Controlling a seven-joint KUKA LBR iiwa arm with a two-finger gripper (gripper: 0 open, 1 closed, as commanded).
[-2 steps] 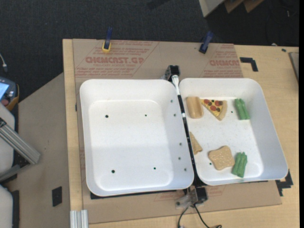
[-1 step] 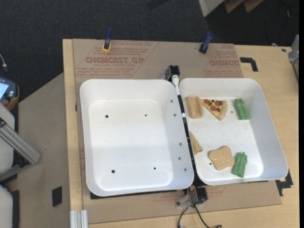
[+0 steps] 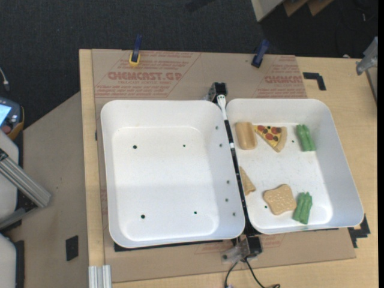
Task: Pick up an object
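Whether the end effector is open or closed cannot be told from this view. All the candidate objects lie in the right bin (image 3: 336, 161). Along its far side, a tan bread roll (image 3: 244, 135) lies just beside the left wall with its long axis running from far to near. Next to it, a pizza slice (image 3: 271, 135) points its tip toward the near right. Further right, a green vegetable piece (image 3: 305, 137) is also lengthwise far to near. Nearer the camera, a small tan wedge (image 3: 246, 182) rests against the left wall. A slice of toast (image 3: 279, 199) lies flat, and a second green piece (image 3: 302, 207) sits just beside it on the right, tilted slightly. The left bin (image 3: 111, 161) touches the right one along a dark seam and shows four small dark dots on its floor. Both bins sit on a brown sheet (image 3: 198, 71) with red lettering, held to the table (image 3: 366, 131) by two blue clamps (image 3: 260, 53). Dark carpet (image 3: 90, 11) lies beyond, and a metal rail (image 3: 24, 182) is at the left.
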